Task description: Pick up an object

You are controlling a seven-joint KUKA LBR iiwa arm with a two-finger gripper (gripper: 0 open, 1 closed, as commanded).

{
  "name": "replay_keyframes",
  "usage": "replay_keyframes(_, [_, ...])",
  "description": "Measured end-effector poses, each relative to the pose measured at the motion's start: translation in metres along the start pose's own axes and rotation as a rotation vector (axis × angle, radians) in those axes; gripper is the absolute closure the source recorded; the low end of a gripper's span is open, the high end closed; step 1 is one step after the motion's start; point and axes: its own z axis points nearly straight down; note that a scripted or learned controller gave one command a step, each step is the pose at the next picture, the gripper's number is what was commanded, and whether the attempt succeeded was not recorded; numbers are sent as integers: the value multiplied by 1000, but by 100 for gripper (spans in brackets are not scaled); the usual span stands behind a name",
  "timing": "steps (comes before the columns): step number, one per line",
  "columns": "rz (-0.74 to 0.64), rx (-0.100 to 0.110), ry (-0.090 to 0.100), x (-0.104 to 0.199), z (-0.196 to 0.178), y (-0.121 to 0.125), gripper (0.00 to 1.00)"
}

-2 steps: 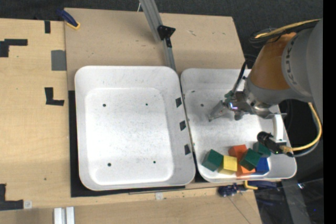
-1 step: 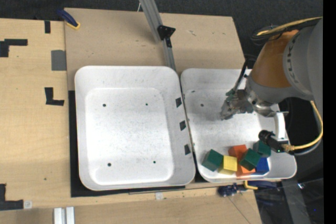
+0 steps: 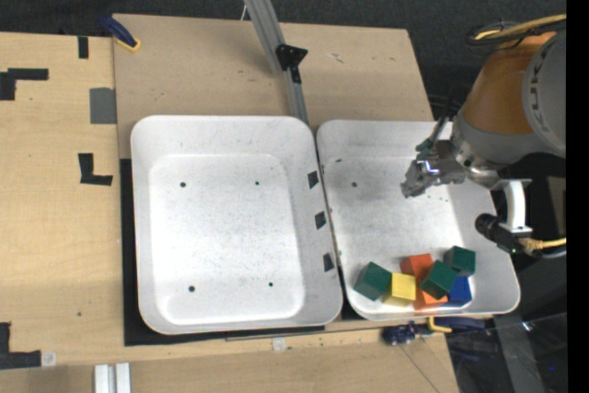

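Several small blocks lie clustered at the near edge of the right bin (image 3: 368,152): a green block (image 3: 373,280), a yellow block (image 3: 402,287), an orange block (image 3: 419,265), a dark green block (image 3: 440,280), a blue block (image 3: 460,291) and another dark green block (image 3: 460,260). My gripper (image 3: 421,177) hangs over the right bin's far right part, well above and behind the cluster. Nothing shows between its fingers.
The left bin (image 3: 147,143) sits beside the right one on the wooden bench. A slanted metal pole (image 3: 262,5) with a black clamp crosses the back. A blue and yellow clip (image 3: 121,31) lies at the bench's far left.
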Motion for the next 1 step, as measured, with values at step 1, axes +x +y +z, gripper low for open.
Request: replay_keyframes(1, [-3, -1, 0, 7, -53, 10, 100])
